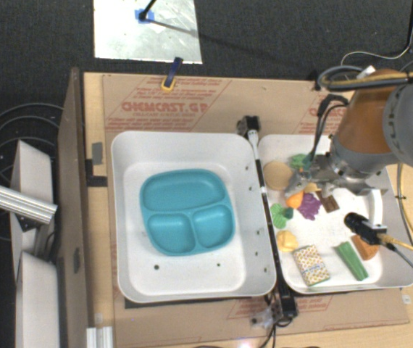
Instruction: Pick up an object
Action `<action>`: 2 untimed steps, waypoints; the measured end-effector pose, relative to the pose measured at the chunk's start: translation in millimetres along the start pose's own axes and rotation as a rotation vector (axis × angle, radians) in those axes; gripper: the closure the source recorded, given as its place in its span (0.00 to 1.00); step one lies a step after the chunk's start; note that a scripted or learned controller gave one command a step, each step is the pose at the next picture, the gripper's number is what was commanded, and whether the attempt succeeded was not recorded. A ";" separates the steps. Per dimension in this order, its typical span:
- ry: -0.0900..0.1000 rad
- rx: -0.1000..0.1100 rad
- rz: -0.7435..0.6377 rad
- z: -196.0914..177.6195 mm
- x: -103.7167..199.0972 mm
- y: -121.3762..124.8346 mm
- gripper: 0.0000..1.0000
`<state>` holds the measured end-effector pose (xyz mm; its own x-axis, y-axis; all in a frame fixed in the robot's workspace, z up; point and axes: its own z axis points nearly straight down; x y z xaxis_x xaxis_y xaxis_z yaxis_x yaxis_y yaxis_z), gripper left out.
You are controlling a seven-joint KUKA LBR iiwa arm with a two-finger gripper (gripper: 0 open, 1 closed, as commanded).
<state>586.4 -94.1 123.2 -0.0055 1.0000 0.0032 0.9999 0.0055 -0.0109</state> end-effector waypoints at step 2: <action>-0.004 -0.023 0.004 23.9 2.3 -5.3 1.00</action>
